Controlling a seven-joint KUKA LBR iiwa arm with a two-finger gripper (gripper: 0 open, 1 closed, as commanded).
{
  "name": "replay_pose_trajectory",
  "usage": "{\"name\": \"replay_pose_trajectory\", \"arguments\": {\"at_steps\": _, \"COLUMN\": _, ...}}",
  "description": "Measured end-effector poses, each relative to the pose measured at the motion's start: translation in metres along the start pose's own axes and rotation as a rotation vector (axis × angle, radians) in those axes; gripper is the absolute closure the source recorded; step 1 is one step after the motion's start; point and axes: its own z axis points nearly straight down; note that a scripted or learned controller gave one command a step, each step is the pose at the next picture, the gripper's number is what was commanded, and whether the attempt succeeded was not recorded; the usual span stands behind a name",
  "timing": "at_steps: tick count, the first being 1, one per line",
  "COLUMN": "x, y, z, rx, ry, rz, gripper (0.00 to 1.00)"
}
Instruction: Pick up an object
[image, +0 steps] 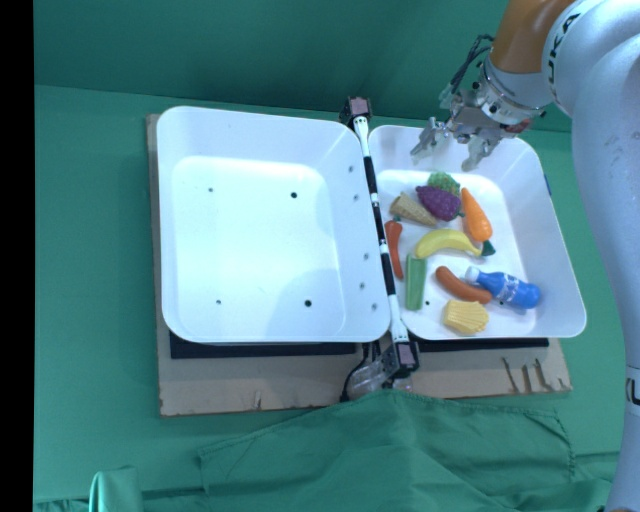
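Note:
My gripper (452, 148) hangs open over the far edge of the right bin (560, 270), with nothing between its fingers. Just below it in that bin lie a purple grape bunch (438, 202) with a green piece (443, 181) behind it, a tan cone (411, 209) and an orange carrot (475, 215). Nearer the front are a yellow banana (447, 241), a red chili (395, 248), a green cucumber (414, 282), an orange sausage (461, 284), a blue bottle (505, 289) and a yellow corn piece (465, 317).
The left bin (260, 225) sits beside the right one, split from it by a black-and-white bar (378, 225). Both rest on a cardboard sheet (250, 385). Green cloth (400, 455) bunches at the front. The grey arm (600, 150) comes down the right side.

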Motion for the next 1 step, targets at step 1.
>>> {"name": "replay_pose_trajectory", "arguments": {"at_steps": 1, "x": -0.0015, "y": 0.0026, "z": -0.0198, "rx": -0.016, "ry": -0.005, "rz": 0.002, "gripper": 1.0}}
